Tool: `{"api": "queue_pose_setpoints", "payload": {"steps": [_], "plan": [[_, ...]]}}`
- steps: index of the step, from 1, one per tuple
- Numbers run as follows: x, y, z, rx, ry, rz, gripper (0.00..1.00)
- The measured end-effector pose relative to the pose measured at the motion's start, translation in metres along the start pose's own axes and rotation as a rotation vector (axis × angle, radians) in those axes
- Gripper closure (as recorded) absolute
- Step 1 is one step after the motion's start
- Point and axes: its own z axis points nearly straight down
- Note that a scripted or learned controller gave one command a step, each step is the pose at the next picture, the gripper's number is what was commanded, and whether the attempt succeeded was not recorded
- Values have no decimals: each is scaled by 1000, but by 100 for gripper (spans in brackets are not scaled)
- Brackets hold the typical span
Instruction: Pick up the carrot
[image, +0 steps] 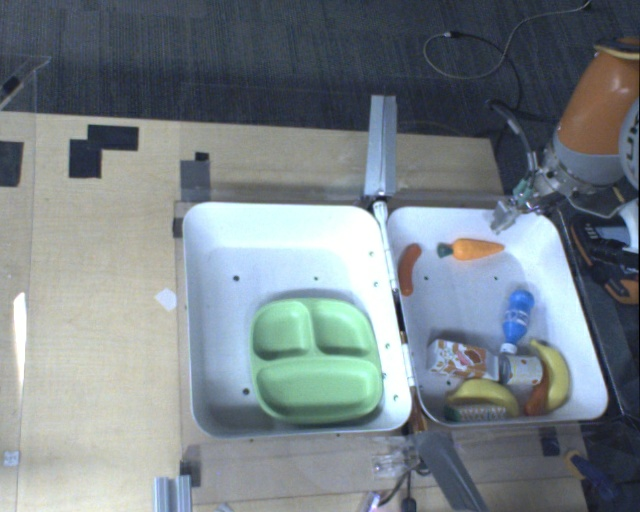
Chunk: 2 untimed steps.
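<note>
The carrot (472, 250) lies untouched at the far end of the right bin (572, 300) as the claw (510, 212), its state unclear, hovers just beyond, approach under way; next comes descent over it.

Beneath me lies my pale wooden bench (90, 330), marked with black patches (100, 148); beyond it, dark grey carpet (250, 50) where a thin cable (480, 55) loops.

No readable text

You'll find the printed carton (458, 357) and blue bottle (516, 315) too small to read.
</note>
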Motion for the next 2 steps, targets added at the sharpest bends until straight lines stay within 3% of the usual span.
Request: {"api": "queue_pose_setpoints", "payload": {"steps": [1, 2], "plan": [[0, 3, -13, -8, -6, -3, 100], [74, -31, 85, 3, 3, 147, 100]]}}
